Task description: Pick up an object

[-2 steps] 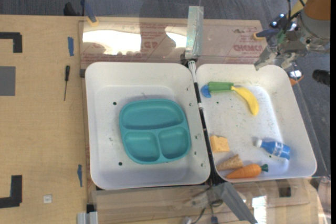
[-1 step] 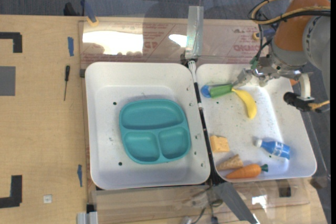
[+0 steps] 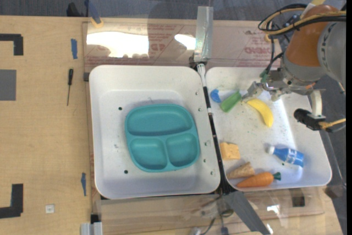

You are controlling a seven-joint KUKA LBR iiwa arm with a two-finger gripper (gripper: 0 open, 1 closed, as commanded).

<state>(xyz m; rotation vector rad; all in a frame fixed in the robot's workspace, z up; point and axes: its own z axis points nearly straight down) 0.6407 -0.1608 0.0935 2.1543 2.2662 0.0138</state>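
Objects for picking lie scattered in the right bin (image 3: pixel 324 165), and you see none of them between the pincer's tips. Start with the worktop (image 3: pixel 38 135), pale wood, carrying both white bins side by side. Your left bin (image 3: pixel 104 96) holds a teal divided plate (image 3: pixel 161 137) at its centre. The grey arm (image 3: pixel 308 47) with its orange band comes in at two o'clock and hangs over the right bin's far edge. Its pincer (image 3: pixel 265 87) sits at about twelve o'clock in that bin; you cannot tell whether its tips are apart or together.

Within the right bin, the carrot (image 3: pixel 256 179) lies at six o'clock near the front wall, with a tan bread-like piece (image 3: pixel 240 169) touching it on the left. A yellow banana (image 3: pixel 262 110) lies just below the pincer. A blue and white bottle (image 3: pixel 287 155) rests at four o'clock. A green piece (image 3: pixel 231 101) with a blue piece (image 3: pixel 215 96) beside it sits at eleven o'clock. An orange block (image 3: pixel 230 150) lies at eight o'clock.
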